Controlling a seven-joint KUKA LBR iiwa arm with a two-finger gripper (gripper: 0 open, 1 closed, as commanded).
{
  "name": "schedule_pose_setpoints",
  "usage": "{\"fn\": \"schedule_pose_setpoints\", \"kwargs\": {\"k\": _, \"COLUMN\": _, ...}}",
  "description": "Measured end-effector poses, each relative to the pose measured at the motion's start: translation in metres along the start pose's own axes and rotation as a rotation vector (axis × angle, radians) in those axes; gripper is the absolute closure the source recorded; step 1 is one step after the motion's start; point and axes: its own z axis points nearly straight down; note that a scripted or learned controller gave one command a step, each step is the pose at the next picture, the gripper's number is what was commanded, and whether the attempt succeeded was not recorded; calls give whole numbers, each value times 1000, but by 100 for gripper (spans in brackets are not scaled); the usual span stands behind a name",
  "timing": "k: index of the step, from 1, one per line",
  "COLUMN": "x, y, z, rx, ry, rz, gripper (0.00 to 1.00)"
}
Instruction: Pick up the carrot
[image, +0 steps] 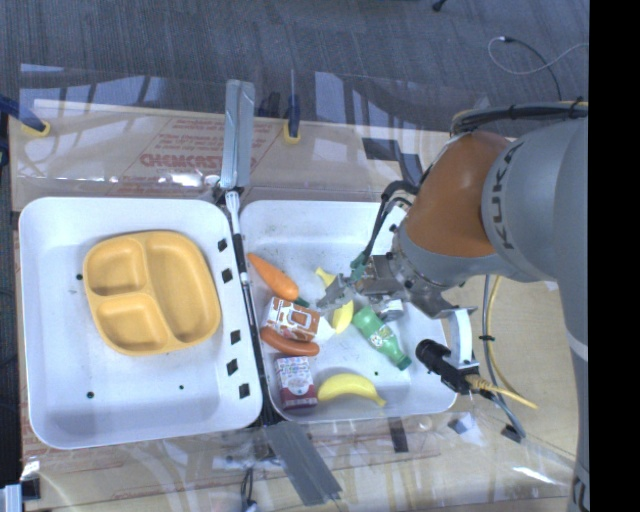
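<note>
The gripper (345, 288) is hanging low in the right bin (300, 215), just over a small yellow piece (342, 318) and beside a green bottle (380, 336); whether it is gripping anything I cannot tell. The carrot (273, 276) is lying free to its left, near the bin's left wall, slanting down toward a carton (291, 320). Below that are lying a sausage (289, 343), a can (295, 382) and a banana (350, 387). A yellow tray (150, 291) is sitting in the left bin (50, 400)

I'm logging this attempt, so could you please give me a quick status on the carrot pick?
Gripper low in right bin, fingers unclear. Carrot lying free at bin's left side. Juice carton and lemon close by.
</note>
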Motion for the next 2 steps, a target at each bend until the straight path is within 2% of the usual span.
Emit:
{"fn": "schedule_pose_setpoints", "kwargs": {"k": 1, "x": 54, "y": 57, "z": 2, "rx": -2, "ry": -1, "rz": -79, "gripper": 0}}
{"fn": "schedule_pose_setpoints", "kwargs": {"k": 2, "x": 4, "y": 89, "z": 95, "rx": -1, "ry": -1, "rz": -276, "gripper": 0}}
